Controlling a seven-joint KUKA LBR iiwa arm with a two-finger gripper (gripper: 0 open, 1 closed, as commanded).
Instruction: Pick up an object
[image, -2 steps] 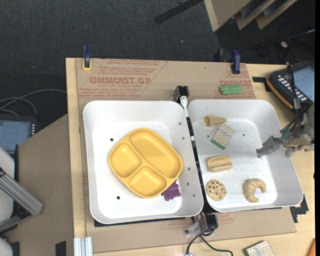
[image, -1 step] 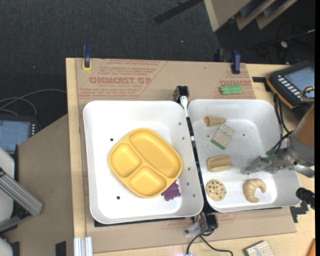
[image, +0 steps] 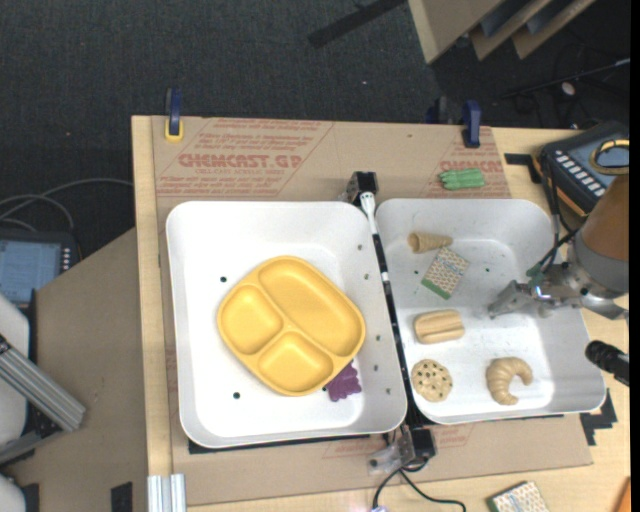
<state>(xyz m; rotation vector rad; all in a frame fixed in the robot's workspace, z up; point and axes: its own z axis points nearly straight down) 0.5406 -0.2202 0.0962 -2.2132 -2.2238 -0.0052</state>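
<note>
The right bin holds several toy foods: a small cone, a checked green packet, a tan bread roll, a chocolate-chip cookie and a croissant. My gripper reaches in from the right over this bin's middle. It sits to the right of the bread roll and packet, and farther back than the croissant. Nothing shows in its grasp. The left bin holds a yellow divided plate with a purple grape cluster at the plate's near right edge.
A green object lies on the cardboard behind the right bin. A black divider strip runs between the bins. Blue clamps hold the board's far edge. A control pendant sits at the far right.
</note>
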